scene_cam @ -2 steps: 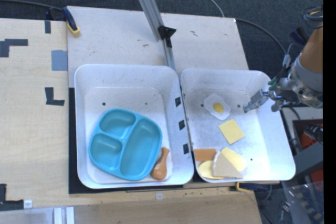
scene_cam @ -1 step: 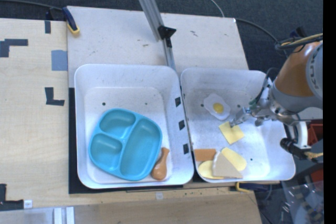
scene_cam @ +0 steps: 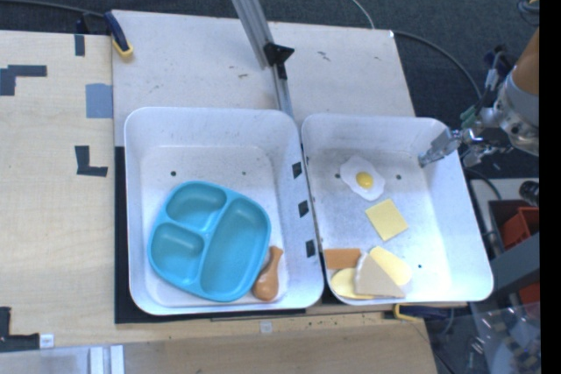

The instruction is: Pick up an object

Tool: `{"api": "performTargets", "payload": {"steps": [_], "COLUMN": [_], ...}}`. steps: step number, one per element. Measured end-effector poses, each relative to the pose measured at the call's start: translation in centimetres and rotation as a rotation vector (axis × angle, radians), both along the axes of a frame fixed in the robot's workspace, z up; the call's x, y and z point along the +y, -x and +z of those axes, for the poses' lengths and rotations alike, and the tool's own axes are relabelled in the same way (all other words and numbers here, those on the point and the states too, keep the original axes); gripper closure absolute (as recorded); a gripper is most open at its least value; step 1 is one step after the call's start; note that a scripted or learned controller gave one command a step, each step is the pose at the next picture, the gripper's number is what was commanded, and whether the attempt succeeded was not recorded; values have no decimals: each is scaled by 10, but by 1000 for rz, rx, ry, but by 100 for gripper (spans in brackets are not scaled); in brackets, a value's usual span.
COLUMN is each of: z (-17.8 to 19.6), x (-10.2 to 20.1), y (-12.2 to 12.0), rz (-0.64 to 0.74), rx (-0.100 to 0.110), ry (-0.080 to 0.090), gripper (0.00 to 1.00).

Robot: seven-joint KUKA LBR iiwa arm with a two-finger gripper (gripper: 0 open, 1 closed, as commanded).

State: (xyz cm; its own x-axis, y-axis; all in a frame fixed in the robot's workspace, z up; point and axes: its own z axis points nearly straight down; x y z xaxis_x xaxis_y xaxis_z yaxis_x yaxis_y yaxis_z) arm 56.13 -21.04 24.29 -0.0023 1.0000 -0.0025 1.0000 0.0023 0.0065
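Fried-egg toy, white with a yellow yolk (scene_cam: 362, 179), lies in the right white bin (scene_cam: 456, 215), the nearest piece to the gripper (scene_cam: 436, 151), which hangs over that bin's far right rim, to the egg's right. I cannot tell how the gripper is set. Beyond the egg sit a flat yellow cheese square (scene_cam: 387, 219) and an orange block (scene_cam: 342, 258). A good try would centre over the egg, then descend straight.

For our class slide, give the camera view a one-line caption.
Robot hand at the right bin's edge; fried egg and cheese slice inside, blue plate in left bin.
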Motion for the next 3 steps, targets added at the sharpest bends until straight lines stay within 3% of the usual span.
{"api": "performTargets", "payload": {"steps": [1, 2, 3], "z": [-53, 259, 254], "x": [1, 0, 0], "y": [-10, -5, -5], "rz": [0, 0, -2], "rx": [12, -2, 6], "ry": [-2, 1, -1], "gripper": [0, 0, 0]}}
